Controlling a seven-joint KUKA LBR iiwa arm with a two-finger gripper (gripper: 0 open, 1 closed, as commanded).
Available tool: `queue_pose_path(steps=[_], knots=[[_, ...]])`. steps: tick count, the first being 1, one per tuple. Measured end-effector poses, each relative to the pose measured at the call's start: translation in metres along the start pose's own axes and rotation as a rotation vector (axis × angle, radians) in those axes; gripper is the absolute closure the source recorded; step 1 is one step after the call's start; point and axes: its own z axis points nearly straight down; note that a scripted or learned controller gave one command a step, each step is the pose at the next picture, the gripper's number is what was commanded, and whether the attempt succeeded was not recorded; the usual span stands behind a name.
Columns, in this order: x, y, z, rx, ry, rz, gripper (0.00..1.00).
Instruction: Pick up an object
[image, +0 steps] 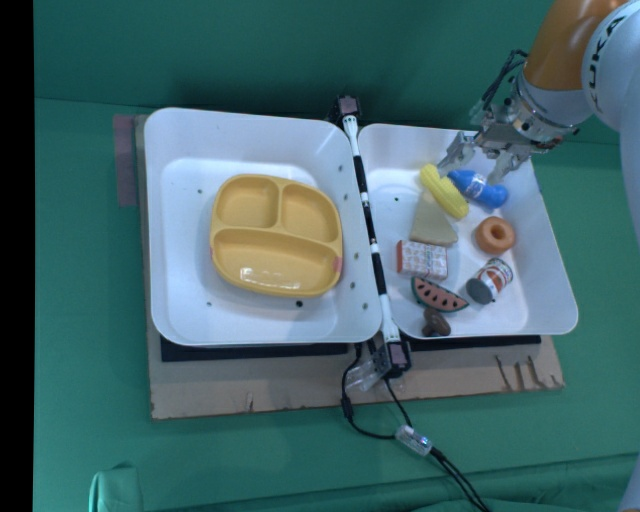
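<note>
Directly below open end effector: blue bottle.

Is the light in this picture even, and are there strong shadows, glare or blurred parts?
Camera view: the light is soft and even; a faint shadow lies under the yellow plate in the left bin; a mild sheen on its lower compartment, no harsh glare; the toys are fairly sharp, while the gripper looks slightly soft.

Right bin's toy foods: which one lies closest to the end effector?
The blue plastic bottle, directly under the end effector; the yellow corn cob lies slightly left, others farther forward.
</note>
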Motion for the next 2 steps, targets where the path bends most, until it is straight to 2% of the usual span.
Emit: queue_pose_path(steps=[1,2], knots=[[0.006,0.03,0.039,0.004,0.002,-0.004,0.0],[0.023,0.053,0.068,0.019,-0.002,-0.011,0.0]])
